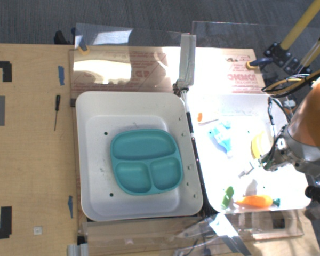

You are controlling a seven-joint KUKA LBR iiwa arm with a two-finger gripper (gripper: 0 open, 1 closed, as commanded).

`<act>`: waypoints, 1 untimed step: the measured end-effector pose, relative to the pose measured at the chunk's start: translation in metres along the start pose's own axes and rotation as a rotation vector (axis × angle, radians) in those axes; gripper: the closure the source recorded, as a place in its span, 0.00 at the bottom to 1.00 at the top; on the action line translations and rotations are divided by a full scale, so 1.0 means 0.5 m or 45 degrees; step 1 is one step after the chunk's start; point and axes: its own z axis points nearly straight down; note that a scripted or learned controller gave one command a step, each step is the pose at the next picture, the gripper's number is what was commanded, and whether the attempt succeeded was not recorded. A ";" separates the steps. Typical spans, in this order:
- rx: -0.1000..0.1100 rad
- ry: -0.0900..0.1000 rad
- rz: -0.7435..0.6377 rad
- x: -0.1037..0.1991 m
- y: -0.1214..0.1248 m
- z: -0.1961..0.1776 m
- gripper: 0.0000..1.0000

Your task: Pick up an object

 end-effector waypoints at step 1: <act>0.004 0.006 -0.089 0.084 0.027 0.038 0.00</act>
